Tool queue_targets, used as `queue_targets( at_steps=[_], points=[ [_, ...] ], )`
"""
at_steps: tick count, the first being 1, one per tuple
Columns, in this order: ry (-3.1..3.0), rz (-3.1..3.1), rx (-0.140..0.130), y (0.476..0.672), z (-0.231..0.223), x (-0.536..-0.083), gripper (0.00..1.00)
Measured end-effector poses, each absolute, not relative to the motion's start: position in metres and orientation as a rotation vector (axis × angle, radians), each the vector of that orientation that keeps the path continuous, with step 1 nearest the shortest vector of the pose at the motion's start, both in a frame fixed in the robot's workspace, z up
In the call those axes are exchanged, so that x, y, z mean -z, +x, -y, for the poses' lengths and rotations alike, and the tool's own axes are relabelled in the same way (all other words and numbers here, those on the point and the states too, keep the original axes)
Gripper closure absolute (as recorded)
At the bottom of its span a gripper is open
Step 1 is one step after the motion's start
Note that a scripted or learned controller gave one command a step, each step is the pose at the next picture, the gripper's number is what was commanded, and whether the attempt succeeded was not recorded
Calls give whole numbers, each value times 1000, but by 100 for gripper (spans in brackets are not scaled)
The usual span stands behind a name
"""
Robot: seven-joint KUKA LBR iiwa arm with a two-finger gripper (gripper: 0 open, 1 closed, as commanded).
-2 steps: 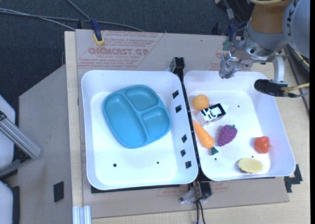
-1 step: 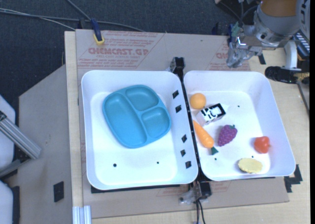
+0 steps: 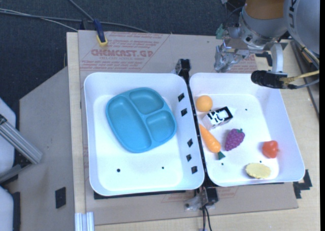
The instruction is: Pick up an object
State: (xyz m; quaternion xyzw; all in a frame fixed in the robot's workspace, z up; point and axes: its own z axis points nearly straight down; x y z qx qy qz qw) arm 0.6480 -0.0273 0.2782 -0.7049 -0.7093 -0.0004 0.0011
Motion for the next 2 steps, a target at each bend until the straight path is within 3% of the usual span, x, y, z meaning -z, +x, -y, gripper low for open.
queue_targets(
  at_steps=[1,2],
  points=[
    [-2213,2224,-1,633,-19,-274,100],
    [-2212,2225,-2,635,-72,-262,100]
  ],
)
